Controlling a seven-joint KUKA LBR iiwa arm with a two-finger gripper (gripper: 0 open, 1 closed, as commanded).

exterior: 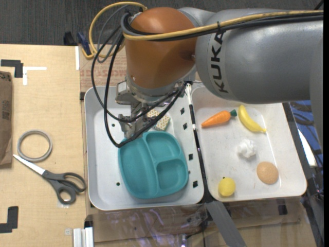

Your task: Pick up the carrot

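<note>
Carrot, orange with a green tip, is seen lying in the right bin, beside a banana. Nothing is laid on it. A white lump, 1 egg and 1 lemon are kept there too. The gripper is hung over the left bin, above a teal tray.

Orange carrot, yellow banana, teal tray, white bins.

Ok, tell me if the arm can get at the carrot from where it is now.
Probably yes. The carrot lies bare in the right bin, nothing over it; the gripper hangs over the left bin.
</note>
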